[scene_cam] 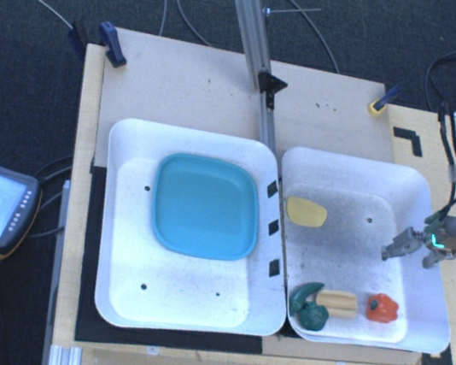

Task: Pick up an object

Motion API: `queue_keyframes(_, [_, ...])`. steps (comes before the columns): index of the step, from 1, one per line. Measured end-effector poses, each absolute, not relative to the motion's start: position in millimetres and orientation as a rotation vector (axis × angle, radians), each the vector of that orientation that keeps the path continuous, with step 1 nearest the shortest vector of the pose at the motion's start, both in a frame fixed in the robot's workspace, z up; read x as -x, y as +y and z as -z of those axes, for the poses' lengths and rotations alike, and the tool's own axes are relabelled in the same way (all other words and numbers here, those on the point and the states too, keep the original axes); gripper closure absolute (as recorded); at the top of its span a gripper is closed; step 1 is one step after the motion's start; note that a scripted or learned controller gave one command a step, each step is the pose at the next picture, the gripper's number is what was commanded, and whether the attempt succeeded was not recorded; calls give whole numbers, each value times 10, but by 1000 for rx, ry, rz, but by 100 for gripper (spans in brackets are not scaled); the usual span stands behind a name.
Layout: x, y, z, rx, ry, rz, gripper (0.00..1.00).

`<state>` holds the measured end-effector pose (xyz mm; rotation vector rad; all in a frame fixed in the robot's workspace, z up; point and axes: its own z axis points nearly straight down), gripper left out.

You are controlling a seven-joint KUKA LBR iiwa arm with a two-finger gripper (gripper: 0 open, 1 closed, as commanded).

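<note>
Look to the right edge of the frame: your hand [412, 249] hangs over the right bin's [401, 182] right rim, fingers spread apart and grasping nothing. Along that bin's lower edge you see a green piece [309, 305], a tan block [338, 303] touching it, and a red pepper [381, 308] just beside the block. A yellow piece [305, 212] lies upper left in the same bin. The left bin [115, 288] carries a blue plate [206, 207].

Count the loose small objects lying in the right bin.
4. A yellow piece lies near the bin's upper left. Along the lower edge lie a green piece, a tan block touching it, and a red piece farther right.
</note>
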<state>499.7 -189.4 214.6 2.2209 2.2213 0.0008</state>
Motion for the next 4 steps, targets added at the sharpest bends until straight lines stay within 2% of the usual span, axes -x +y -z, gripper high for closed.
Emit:
queue_keyframes(1, [-4997, -1894, -2146, -2221, 2221, -1, 0])
queue_keyframes(2, [-5078, -1851, -1659, -2223, 2224, 3, 0])
queue_keyframes(4, [-5002, -1871, -945, -2223, 2223, 1, 0])
